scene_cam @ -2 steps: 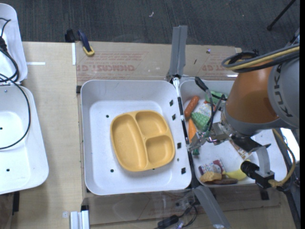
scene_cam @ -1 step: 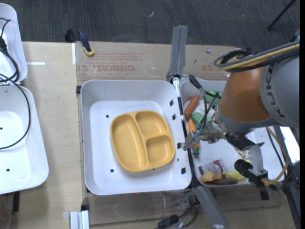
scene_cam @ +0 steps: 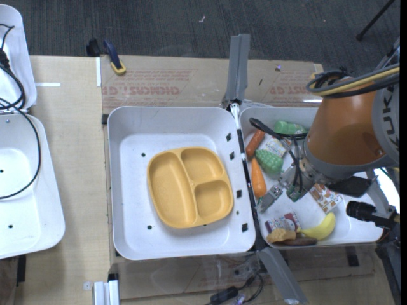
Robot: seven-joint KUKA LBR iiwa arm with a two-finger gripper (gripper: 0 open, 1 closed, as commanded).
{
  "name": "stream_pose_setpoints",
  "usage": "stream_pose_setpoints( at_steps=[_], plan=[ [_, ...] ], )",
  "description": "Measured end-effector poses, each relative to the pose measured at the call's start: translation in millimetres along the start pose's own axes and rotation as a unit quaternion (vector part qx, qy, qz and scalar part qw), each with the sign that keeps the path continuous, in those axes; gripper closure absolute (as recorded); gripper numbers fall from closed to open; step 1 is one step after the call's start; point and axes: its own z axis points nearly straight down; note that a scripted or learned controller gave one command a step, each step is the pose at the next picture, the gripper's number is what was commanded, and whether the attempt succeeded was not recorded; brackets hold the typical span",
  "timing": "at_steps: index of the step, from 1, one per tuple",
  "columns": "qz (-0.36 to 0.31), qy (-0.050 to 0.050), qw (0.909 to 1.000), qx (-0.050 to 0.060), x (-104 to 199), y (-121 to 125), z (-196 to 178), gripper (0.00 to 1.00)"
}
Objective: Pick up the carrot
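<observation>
The camera view shows you the carrot point(scene_cam: 258, 178) lying in the right bin point(scene_cam: 356, 237), tight along that bin's left wall, with its thin end pointing near. A second orange stick, maybe another carrot point(scene_cam: 254, 143), lies just past it on the far side. The gripper point(scene_cam: 278, 192) hangs low just to the right of the carrot, under the big orange part of the arm point(scene_cam: 346, 132). You cannot tell if its tips are apart or together, and nothing shows between them, so treat the carrot as not picked up. Here is what could go wrong, as a guess. The carrot sits so close to the wall that one tip may have no room to slide in on the left side, so it may bump the wall or push the carrot away. The green toy point(scene_cam: 269, 162) and the little packet point(scene_cam: 283, 222) are near too, so the gripper could grab or knock one of them by mistake. It could also close on the other orange stick. The right bin is crowded, with a banana point(scene_cam: 323, 227) at the near side. The left bin point(scene_cam: 127, 189) has more open room around its yellow plate point(scene_cam: 191, 186). Straight up looks like the clearest way out.
</observation>
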Motion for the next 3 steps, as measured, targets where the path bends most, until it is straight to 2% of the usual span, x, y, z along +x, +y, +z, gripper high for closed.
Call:
stream_pose_setpoints(
  at_steps=[1,2,3],
  plan=[
    [0.033,0.000,0.9994,0.000,-24.9,49.2,0.3,0.00],
    [0.112,-0.001,0.9937,0.000,-45.0,68.1,0.1,0.00],
    [0.148,0.000,0.9889,0.001,-12.9,2.3,0.4,0.00]
  ],
)
